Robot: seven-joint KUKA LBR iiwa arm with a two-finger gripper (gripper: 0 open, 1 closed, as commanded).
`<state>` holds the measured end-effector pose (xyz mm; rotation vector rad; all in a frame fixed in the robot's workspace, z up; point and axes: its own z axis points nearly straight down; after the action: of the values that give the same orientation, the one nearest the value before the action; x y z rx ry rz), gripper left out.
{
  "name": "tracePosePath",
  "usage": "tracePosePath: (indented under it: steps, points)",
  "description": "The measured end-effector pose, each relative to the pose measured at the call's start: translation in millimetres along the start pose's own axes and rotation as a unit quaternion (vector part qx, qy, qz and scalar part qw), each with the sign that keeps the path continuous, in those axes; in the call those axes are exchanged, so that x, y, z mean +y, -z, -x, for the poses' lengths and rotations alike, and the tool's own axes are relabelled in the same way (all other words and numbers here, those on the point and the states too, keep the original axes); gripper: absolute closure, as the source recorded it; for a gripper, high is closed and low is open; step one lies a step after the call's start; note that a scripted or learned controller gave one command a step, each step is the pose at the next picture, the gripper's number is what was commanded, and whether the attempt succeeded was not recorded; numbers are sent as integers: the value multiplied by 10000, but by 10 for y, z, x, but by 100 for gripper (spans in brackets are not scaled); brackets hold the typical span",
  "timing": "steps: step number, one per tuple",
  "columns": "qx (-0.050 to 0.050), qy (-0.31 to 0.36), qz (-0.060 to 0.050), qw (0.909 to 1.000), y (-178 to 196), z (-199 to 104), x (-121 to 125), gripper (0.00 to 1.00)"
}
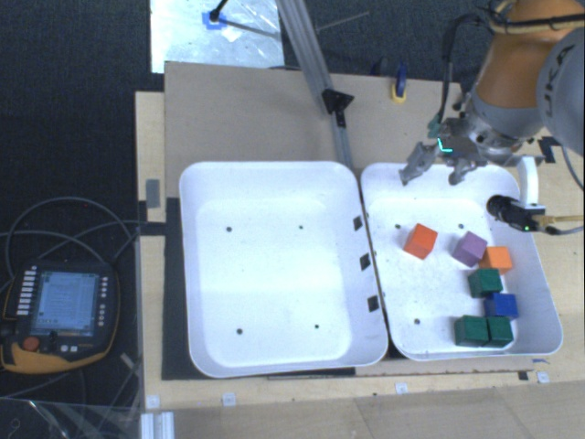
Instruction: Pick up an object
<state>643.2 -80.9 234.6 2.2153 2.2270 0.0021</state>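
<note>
- Here, the gripper (437, 172) hangs over the right bin's (548, 332) upper rim, fingers spread, pinching nothing.
- Below it lie an orange cube (420, 241) and a purple cube (472, 247).

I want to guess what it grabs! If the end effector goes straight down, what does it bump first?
Probably bare floor at the right bin's far edge; the orange cube sits nearer. Depth unclear.
</note>
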Motion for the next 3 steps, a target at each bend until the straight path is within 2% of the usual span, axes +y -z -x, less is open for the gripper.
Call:
tracePosePath:
  steps: [1,3]
  points:
    - [-6,-16,-23,10000,-549,65,72,0]
    - [-4,-12,-24,10000,-1468,93,58,0]
